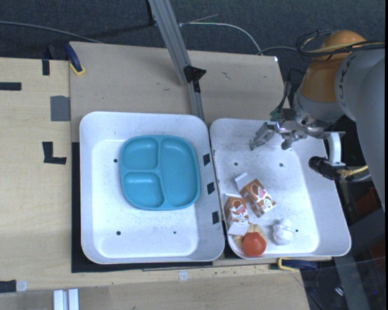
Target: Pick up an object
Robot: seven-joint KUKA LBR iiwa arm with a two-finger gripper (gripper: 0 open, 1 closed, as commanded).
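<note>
Red tomato-like object [253, 244] sits at the right bin's [323, 237] near rim, about 7 o'clock in that bin, partly overlapping a printed packet [237, 210]. A second packet [258, 198] lies just beside it; one small white object [282, 232], shape unclear, sits at 3 o'clock of the tomato. Gripper [272, 141] hovers at the bin's 12 o'clock, fingers spread, nothing between them. Left bin [90, 192] holds one teal divided plate [160, 172].

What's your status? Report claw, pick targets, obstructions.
Claw open, nothing between fingers, over right bin's far end. Snack packets, tomato, white object clustered at near end, untouched. Nothing blocking between.
</note>
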